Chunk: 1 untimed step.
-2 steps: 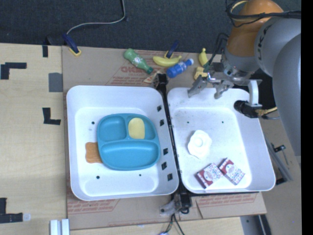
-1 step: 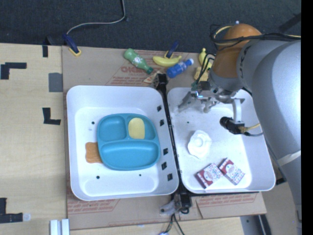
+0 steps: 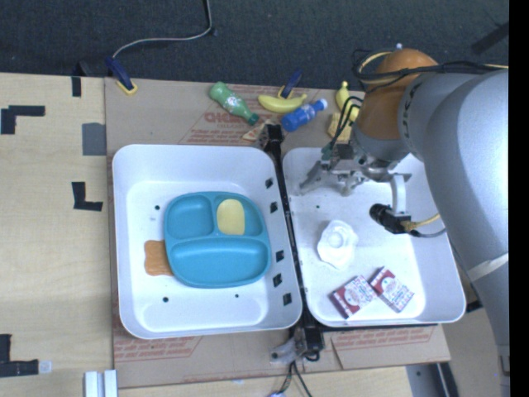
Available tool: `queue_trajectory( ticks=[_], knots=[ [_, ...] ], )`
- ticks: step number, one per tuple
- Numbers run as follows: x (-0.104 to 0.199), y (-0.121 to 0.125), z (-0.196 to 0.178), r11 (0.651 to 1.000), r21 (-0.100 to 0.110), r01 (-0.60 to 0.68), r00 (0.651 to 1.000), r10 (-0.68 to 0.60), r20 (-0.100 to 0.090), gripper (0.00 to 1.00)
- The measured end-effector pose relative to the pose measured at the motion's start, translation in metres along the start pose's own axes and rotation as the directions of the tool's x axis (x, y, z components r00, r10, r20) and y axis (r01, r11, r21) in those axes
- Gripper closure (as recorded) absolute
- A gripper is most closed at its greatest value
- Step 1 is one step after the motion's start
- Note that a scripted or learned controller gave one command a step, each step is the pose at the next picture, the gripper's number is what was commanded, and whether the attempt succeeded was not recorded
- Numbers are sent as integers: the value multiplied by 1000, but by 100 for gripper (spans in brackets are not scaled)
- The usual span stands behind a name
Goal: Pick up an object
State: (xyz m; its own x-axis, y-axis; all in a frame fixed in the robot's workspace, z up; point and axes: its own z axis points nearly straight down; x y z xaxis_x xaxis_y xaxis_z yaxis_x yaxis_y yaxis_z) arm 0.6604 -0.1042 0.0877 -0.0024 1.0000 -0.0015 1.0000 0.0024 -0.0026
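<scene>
My gripper [image 3: 332, 177] hangs over the far part of the right bin [image 3: 438, 281], low above its white floor, with nothing visibly in it. Nearer the front of that bin lies a crumpled white object [image 3: 336, 244], about a hand's width from the gripper. Two red-and-white packets [image 3: 372, 292] lie side by side at the bin's front. In the left bin [image 3: 136, 180] sits a blue divided plate [image 3: 217, 246] with a yellow piece [image 3: 231, 217] in its upper right compartment. An orange piece [image 3: 154, 257] pokes out from under the plate's left edge.
Behind the bins, on the cardboard, lie a green bottle [image 3: 231, 102], a banana [image 3: 283, 102] and a blue bottle [image 3: 302, 115]. The black divider [image 3: 285, 222] runs between the bins. The bulky grey arm [image 3: 471, 164] covers the right bin's right side.
</scene>
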Motion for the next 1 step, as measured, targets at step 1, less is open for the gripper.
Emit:
queue_trajectory(
  ticks=[1],
  knots=[
    [4, 0, 2, 1000, -4, -2, 1000, 2, 1, 0]
  ],
)
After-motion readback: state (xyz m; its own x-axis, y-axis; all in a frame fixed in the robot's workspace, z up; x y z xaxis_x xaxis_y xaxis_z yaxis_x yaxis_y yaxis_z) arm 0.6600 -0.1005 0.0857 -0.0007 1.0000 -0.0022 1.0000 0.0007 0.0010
